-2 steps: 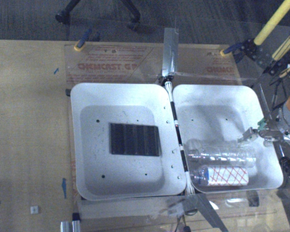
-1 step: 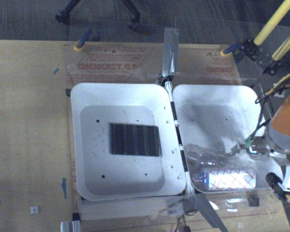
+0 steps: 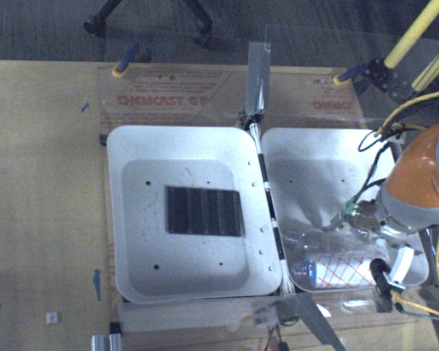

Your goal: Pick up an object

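One bottle (image 3: 329,270), two bins (image 3: 132,167).

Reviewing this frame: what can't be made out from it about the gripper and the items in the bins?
- Gripper: in the camera view the arm's wrist covers it, so the finger state is unreadable.
- Clear plastic bottle in the right bin: transparent and blurred, its outline is vague.
- Red-grid item: too blurred to identify.
- Dark rectangular item in the left bin: too little detail to identify.

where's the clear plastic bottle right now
The clear plastic bottle lies on its side in the right bin, near its front edge, just left of the arm's wrist.
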### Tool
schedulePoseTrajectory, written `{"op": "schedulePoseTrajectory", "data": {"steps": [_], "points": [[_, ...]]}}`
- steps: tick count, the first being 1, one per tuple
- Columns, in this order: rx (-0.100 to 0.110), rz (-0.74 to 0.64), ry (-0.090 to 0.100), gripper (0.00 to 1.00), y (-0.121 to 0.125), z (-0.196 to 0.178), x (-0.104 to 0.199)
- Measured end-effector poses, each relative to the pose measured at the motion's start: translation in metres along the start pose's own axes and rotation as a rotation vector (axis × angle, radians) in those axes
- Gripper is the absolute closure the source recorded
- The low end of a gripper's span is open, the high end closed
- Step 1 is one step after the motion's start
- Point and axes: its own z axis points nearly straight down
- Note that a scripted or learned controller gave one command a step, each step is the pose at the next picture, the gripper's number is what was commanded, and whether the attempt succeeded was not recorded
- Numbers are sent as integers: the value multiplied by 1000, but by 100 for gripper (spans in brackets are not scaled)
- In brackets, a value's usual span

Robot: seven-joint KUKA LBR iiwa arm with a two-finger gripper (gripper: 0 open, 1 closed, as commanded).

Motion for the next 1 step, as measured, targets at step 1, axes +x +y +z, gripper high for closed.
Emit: {"op": "schedulePoseTrajectory", "data": {"steps": [1], "points": [[0, -159, 2, 0, 59, 1, 37]]}}
